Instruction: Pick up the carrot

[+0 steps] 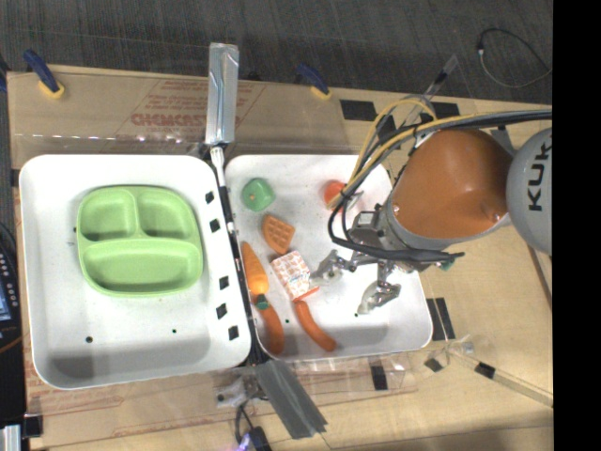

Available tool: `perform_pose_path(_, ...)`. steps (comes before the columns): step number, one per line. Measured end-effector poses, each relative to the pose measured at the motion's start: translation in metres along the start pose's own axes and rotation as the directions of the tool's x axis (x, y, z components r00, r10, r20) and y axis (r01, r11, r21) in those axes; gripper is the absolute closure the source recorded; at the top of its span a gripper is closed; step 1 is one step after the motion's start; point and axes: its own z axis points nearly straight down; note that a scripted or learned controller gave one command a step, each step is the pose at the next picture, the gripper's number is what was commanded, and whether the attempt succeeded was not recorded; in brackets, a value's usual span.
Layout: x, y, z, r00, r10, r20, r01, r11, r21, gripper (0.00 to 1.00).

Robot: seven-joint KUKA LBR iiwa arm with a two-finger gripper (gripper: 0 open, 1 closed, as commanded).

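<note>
The wooden bench (488,346) stood on dark carpet (141,7). The right shallow white bin (413,318) held the arm's hand (355,281), fingers spread and empty, apparently in approach. The long orange carrot (254,271) lay along the bin's left wall; the hand needed to shift left and descend.

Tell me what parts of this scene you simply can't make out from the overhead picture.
- Red-orange object in the right bin: in the camera view the arm's cables cover its right side, so its kind is unclear.
- Carrot: it lies against the bin's left wall, and its lower end meets other orange pieces, so where it stops is unclear.
- Small packet: its print is too small to read.
- Right bin's upper right corner: the orange arm band hides it.
</note>
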Motion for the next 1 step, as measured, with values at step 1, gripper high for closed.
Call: perform_pose_path(1, 0.0304, 0.0191, -0.0144, 0.824, 0.567, -0.003, -0.567, 0.824, -0.001, 0.00)
